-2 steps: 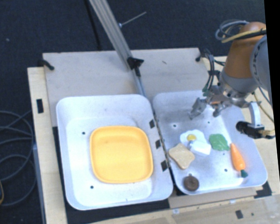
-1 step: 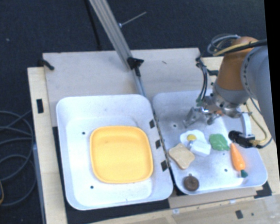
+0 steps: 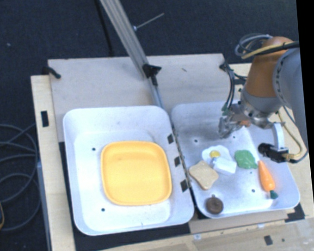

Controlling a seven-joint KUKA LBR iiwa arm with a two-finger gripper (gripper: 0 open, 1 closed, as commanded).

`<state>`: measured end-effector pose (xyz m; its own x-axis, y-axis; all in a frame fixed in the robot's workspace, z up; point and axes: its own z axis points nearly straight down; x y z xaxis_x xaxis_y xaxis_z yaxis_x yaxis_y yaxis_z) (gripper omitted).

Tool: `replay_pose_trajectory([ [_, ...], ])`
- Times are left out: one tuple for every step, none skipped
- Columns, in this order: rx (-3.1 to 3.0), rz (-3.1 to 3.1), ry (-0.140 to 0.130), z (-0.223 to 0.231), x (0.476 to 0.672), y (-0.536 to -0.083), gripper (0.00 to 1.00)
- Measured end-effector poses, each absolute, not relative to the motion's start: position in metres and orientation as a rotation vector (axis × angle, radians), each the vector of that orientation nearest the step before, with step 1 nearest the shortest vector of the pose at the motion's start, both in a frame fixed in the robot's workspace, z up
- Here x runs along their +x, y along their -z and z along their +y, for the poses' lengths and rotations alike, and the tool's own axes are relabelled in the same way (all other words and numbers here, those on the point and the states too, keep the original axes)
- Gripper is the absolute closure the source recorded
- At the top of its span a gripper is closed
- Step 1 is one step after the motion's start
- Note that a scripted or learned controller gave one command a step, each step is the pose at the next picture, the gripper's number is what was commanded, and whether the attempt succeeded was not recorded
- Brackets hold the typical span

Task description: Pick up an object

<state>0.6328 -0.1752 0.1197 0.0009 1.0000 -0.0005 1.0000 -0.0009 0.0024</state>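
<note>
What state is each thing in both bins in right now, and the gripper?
Gripper: over the right bin's upper part, nothing seen between its fingers.
Yellow plate: flat in the left bin, bare.
Bread slice: flat in the right bin.
Fried egg: flat, touching the white block.
Green leaf: lying flat.
Carrot: lying near the right wall.
Brown round piece: by the bottom rim.

yellow plate (image 3: 135, 172) in left bin (image 3: 81, 129)
</note>
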Motion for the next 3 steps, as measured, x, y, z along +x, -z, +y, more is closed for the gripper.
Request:
replay_pose_trajectory([
  [2.218, 2.218, -0.006, -0.17, 0.642, -0.175, 1.0],
  [2.218, 2.219, -0.005, -0.164, 0.65, -0.233, 1.0],
  [2.222, 2.221, 0.002, -0.164, 0.649, -0.204, 1.0],
])
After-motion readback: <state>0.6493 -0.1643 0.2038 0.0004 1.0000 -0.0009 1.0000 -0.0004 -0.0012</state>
